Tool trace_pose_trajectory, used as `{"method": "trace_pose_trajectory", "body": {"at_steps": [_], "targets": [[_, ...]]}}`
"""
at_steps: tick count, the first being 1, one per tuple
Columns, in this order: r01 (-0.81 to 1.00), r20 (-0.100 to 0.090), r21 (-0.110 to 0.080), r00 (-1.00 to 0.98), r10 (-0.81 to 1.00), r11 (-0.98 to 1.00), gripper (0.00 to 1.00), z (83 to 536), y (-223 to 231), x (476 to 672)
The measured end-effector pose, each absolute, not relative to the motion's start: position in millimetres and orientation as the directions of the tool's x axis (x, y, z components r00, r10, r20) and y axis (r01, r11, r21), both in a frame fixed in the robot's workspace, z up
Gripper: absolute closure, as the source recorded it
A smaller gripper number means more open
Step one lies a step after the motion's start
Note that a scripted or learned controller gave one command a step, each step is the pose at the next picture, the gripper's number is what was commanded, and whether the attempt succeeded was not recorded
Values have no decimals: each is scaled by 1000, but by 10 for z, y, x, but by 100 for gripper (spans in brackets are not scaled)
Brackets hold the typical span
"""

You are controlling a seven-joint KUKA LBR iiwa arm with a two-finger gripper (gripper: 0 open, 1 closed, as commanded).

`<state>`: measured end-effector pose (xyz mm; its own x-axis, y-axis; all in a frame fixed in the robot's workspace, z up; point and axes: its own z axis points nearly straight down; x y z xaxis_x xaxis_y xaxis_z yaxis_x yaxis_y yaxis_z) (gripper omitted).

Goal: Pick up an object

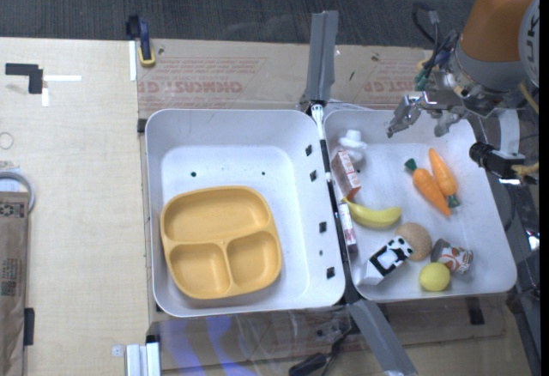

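wooden table [69, 220] is carrying two white bins. we are seeing the hand [422, 118] hanging released over the right bin [506, 263], grasping nothing. two carrots [433, 181], banana [374, 214] and lemon [435, 277] are lying below. yellow tray [221, 239] is sitting in the left bin [223, 130].

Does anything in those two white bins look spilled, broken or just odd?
Nothing looks spilled or broken. The small brown carton leans against the divider rather than standing, and the right bin is crowded while the left bin has one yellow tray.
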<state>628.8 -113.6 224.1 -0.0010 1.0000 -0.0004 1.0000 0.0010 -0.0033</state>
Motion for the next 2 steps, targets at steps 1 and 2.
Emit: {"method": "trace_pose_trajectory", "body": {"at_steps": [1, 2], "targets": [[952, 0, -1, -306, 952, 306, 0, 1406, -1819, 6302], [939, 0, 0, -344, 939, 344, 0, 918, -1848, 6028]]}}
